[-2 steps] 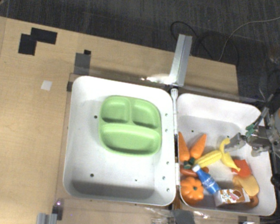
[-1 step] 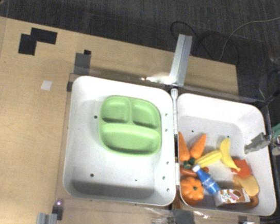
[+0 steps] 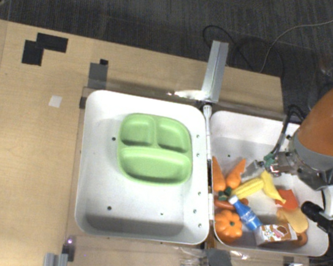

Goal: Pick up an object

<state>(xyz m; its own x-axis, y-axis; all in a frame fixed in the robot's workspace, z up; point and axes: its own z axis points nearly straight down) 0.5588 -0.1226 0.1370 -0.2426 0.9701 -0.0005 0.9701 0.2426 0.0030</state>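
Camera view: the grey arm with the orange band (image 3: pixel 332 126) comes in at right of frame, and its pincer (image 3: pixel 275 162) sits low over the right-hand shallow white bin (image 3: pixel 247 132), just above the toy pile; can't tell whether it's open or closed, and nothing visibly sits in it. Candidate objects are all packed into the lower part of that bin, touching or overlapping: yellow plastic corn cob (image 3: pixel 249 187), orange carrot (image 3: pixel 235 173), small orange pumpkin (image 3: pixel 229 225), blue-capped bottle (image 3: pixel 246 214), brown juice carton (image 3: pixel 275 233). Main risk is clutter: likely a glancing or double grab, or a slip off the rounded corn, since neighbours leave little room; the left bin with the green sectioned plastic tray (image 3: pixel 154 147) isn't a concern.
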